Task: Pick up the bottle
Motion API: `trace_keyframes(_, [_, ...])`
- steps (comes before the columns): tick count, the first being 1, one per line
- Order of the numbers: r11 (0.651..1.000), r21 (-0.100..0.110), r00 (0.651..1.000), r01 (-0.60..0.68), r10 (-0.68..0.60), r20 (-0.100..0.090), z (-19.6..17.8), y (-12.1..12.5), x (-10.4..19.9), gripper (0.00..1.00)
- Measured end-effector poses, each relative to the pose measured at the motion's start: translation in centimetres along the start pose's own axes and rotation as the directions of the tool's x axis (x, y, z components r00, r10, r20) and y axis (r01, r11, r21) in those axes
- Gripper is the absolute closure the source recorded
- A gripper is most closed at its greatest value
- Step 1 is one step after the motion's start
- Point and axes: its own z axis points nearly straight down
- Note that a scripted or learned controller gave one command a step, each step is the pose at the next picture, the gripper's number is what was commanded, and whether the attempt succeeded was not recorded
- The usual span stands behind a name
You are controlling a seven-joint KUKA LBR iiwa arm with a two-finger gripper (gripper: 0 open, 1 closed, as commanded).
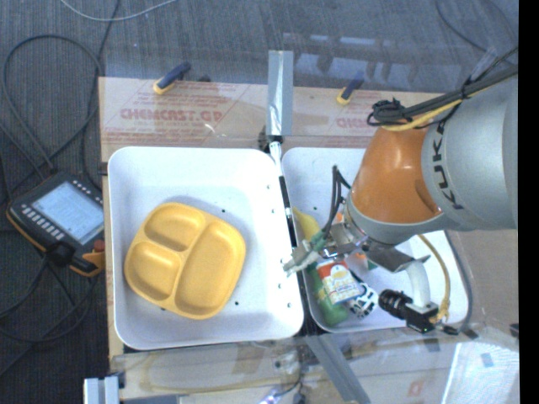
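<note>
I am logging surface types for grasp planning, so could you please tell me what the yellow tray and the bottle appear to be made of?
The yellow tray looks like moulded plastic, smooth and semi-matt, with soft rounded compartments. The bottle seems to be green plastic with a glossy printed label; the arm partly hides it, so this is less certain.

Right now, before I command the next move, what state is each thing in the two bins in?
Yellow divided tray: lying flat, right way up, in the left bin, nothing in its compartments.
Green bottle: lying on its side in the right bin, label up, not lifted.
End effector: low over the bottle's upper end; grip cannot be judged.
Black-and-white die: resting beside the bottle.
</note>
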Motion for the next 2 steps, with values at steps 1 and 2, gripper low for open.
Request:
trace_keyframes(1, [0.998, -0.002, 0.998, -0.056, 0.056, 0.002, -1.7, 2.0, -5.4, 0.00])
trace_keyframes(2, [0.970, -0.001, 0.970, 0.244, -0.244, 0.000, 0.0, 0.7, 2.9, 0.00])
